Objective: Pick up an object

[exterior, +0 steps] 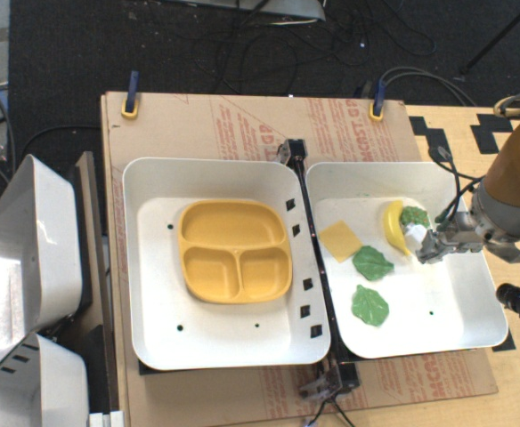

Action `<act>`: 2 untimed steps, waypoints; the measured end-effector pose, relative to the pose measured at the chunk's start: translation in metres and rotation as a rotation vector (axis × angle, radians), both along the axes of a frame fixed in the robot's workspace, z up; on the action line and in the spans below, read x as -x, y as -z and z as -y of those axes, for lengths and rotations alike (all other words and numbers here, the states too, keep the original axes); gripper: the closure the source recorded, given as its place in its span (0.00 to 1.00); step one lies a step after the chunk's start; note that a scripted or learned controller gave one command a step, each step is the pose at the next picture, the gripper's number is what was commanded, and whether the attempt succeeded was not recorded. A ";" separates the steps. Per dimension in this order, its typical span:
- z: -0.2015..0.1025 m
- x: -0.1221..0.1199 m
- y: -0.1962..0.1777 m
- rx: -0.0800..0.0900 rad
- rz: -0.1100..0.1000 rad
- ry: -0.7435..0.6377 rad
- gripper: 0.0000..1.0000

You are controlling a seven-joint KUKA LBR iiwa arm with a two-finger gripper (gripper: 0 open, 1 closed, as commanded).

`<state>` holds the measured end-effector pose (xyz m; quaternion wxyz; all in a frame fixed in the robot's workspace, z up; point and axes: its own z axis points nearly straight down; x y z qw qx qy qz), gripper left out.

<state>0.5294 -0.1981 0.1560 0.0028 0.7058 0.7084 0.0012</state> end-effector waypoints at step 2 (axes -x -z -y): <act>-0.008 -0.005 -0.082 0.000 -0.002 -0.001 1.00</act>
